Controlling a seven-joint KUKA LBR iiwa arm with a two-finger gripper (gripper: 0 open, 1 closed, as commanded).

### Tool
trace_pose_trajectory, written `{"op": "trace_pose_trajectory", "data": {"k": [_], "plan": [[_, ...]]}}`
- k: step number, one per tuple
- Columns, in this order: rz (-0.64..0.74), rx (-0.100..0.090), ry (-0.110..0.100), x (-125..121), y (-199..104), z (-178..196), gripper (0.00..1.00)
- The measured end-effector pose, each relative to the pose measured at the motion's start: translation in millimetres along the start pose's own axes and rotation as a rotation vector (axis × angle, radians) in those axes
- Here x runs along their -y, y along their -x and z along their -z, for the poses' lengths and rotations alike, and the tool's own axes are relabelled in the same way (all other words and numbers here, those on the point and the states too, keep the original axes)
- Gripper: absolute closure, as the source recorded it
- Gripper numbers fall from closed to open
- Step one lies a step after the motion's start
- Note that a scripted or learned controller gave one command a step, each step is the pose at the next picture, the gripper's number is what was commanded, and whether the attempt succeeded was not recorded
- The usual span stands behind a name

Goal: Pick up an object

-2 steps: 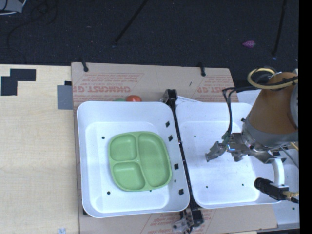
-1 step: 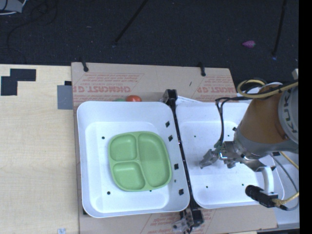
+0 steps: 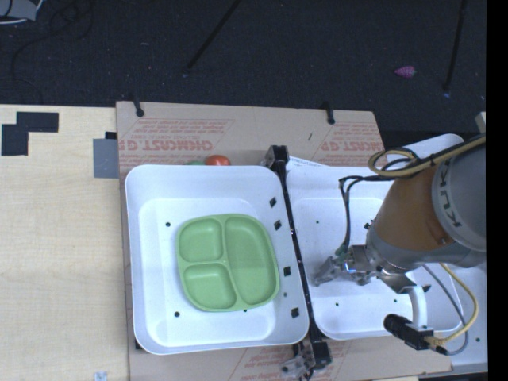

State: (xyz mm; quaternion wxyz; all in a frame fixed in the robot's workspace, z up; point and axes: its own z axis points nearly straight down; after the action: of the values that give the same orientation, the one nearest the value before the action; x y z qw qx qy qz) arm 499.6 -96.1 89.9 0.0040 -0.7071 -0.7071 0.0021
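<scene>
- The grey arm with its orange band (image 3: 413,205) reaches in from the right, over the right-hand shallow white plastic bin (image 3: 333,324).
- The metal two-finger claw (image 3: 327,272) sits low over that bin's floor, near its left wall; whether it is open or closed, or gripping anything, cannot be told at this size and slant.
- Nothing can be made out between its tips.
- To the claw's left, across the black divider (image 3: 292,244) between the bins, lies a pale green plastic plate with three compartments (image 3: 228,262), flat in the middle of the left-hand shallow white plastic bin (image 3: 151,213), well apart from the claw.
- Up and to the left of the claw, beyond the left bin's far rim, a small red-orange rounded object (image 3: 217,161) rests on the brown cardboard sheet (image 3: 238,137); a bit of green shows just beside it.
- Black cables (image 3: 347,205) loop just above the claw.
</scene>
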Motion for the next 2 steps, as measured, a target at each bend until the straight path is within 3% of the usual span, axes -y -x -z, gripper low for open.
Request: {"op": "trace_pose_trajectory", "data": {"k": [1,2], "plan": [[-0.007,0.000,0.002,-0.4,1.7,12.7,1.00],[0.000,0.003,0.011,-3.1,5.7,74.9,1.00]]}}
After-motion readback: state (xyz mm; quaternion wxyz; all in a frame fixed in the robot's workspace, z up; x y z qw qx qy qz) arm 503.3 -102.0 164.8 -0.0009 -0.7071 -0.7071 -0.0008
